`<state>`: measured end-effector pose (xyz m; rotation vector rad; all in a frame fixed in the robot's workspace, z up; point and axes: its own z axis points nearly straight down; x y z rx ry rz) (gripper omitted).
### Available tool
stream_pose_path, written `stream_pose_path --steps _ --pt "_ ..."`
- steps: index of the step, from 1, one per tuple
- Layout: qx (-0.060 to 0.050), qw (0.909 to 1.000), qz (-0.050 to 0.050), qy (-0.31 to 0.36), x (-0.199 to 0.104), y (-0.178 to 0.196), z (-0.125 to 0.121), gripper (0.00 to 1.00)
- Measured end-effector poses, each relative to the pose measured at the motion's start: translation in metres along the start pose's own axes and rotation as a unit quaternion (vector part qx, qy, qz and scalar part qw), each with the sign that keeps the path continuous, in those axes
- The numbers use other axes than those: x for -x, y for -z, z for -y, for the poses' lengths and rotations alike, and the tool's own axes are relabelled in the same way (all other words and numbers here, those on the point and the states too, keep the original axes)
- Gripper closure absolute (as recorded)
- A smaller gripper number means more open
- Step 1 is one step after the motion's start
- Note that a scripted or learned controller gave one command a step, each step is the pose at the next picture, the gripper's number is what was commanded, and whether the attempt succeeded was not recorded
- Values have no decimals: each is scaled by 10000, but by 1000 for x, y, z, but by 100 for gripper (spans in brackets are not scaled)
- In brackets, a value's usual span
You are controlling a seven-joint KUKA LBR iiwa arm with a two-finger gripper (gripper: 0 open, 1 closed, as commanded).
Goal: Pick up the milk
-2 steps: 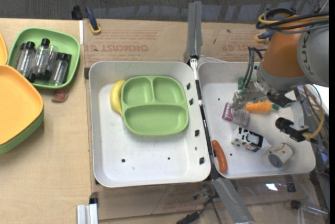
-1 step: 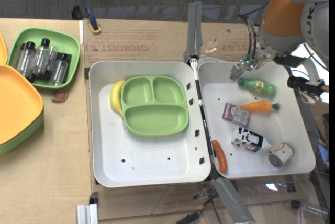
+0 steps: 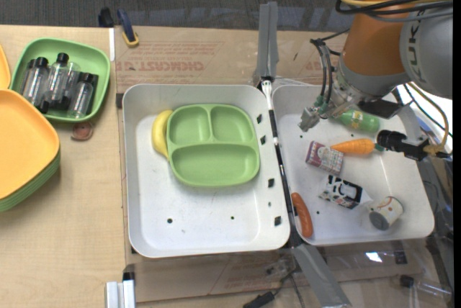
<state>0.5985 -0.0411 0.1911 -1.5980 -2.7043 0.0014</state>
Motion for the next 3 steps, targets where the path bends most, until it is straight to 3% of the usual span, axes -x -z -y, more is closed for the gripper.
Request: stream_pose_path --steps 1,2,3 --pt "7 9996 6 299 -11 40 -15 100" --pt "-5 9984 -4 569 -47 -1 62 100" --pt "6 9935 8 1137 3 7 14 100"
